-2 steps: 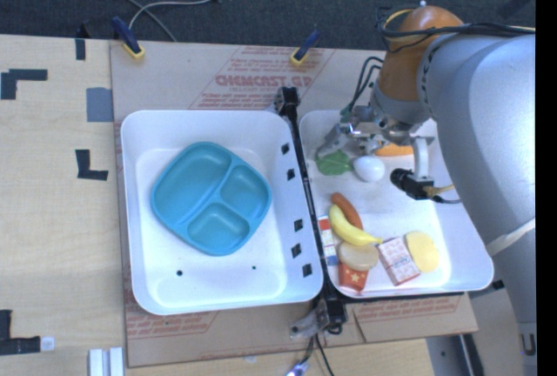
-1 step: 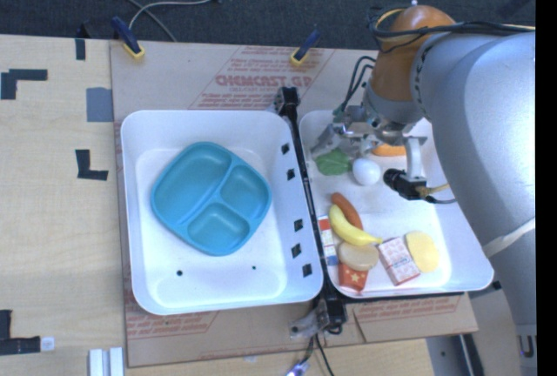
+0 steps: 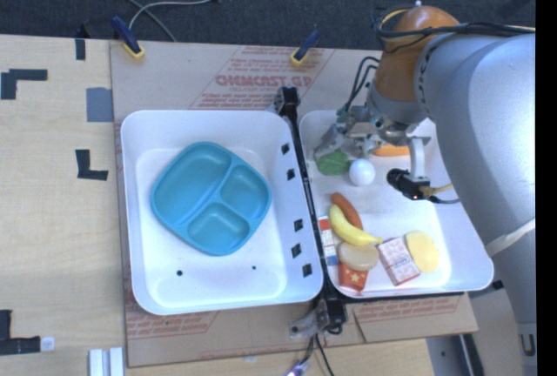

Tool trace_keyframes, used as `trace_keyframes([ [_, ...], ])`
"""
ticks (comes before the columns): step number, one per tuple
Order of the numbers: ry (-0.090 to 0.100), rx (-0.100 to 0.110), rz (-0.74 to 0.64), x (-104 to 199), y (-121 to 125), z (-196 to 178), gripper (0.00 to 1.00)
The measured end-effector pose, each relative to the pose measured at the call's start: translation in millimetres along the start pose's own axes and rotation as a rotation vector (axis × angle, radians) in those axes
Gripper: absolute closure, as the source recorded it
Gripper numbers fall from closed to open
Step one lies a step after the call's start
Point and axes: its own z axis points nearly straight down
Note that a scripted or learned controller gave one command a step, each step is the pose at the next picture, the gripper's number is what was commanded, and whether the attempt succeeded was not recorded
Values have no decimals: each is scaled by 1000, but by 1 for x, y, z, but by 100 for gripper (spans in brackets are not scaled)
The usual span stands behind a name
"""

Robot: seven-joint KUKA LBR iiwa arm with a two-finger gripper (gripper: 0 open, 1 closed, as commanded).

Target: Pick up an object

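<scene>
Blue plate (image 3: 211, 198) — one, left bin (image 3: 139, 191); right bin (image 3: 452, 265) — one banana (image 3: 350, 229), one white ball (image 3: 361, 171); gripper (image 3: 352, 142) above, grip unclear.

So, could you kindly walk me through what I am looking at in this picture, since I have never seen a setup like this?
This is one picture from a camera fixed above a bench, looking down at a slant. The big grey shape on the right is a robot arm with an orange band above its wrist. At its end is a gripper, a two-fingered claw, lowered into the right bin. I cannot tell whether its fingers are open or shut, or whether they hold anything.

Two shallow white bins sit side by side. The left bin holds a blue divided plate. The right bin holds toy food: a green item and a white ball just by the gripper, then a sausage, a banana, a small carton and a yellow piece.
</scene>
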Motion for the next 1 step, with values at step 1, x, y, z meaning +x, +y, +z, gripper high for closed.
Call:
trace_keyframes([
  [1,0,0,1,9,0,0,0],
])
